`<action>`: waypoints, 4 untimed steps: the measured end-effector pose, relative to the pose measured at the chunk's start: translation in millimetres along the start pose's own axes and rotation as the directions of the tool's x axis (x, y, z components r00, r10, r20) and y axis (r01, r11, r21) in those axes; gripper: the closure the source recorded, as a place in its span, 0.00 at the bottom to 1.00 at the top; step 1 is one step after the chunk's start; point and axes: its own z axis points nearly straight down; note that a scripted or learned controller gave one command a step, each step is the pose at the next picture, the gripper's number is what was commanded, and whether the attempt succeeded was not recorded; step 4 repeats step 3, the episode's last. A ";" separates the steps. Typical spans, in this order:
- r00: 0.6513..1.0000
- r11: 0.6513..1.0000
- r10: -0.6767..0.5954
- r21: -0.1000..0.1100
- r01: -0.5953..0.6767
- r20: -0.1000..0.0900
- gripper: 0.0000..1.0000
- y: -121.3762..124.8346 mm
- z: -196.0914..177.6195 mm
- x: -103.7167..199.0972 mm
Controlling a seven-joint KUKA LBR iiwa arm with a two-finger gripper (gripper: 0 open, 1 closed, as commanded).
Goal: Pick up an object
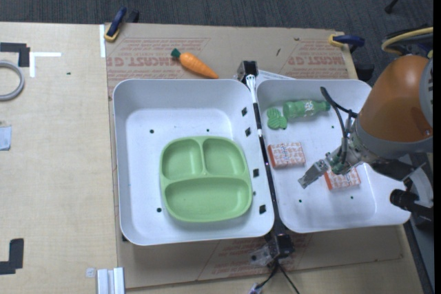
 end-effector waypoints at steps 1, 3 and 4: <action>0.968 0.968 -0.253 -0.005 0.253 0.004 0.00 -3.2 52.3 -40.9; 1.000 1.000 -0.031 -0.001 0.031 0.001 1.00 -4.2 -66.0 21.2; 1.000 1.000 -0.031 -0.001 0.031 0.001 1.00 -4.2 -66.0 21.2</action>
